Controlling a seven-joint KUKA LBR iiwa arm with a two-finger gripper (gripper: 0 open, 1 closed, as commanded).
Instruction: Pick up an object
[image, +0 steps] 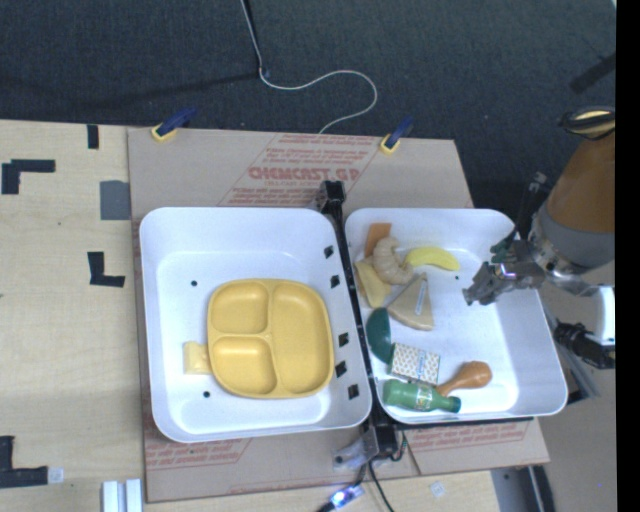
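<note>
Pick not started: end effector (480, 287) hovers mid-right over right bin (530, 345), grip state can't tell. Banana (432, 260), bottle (420, 397) untouched.

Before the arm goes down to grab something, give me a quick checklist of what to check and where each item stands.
1. Gripper over the right bin: ok.
2. Gripper free of any object: ok, nothing between its tips.
3. Jaws open wide enough: cannot tell.
4. Object directly beneath: not ok, bare bin floor there; the banana and wedge lie further left.
5. Objects separated: not ok, most crowd together by the divider.
</note>
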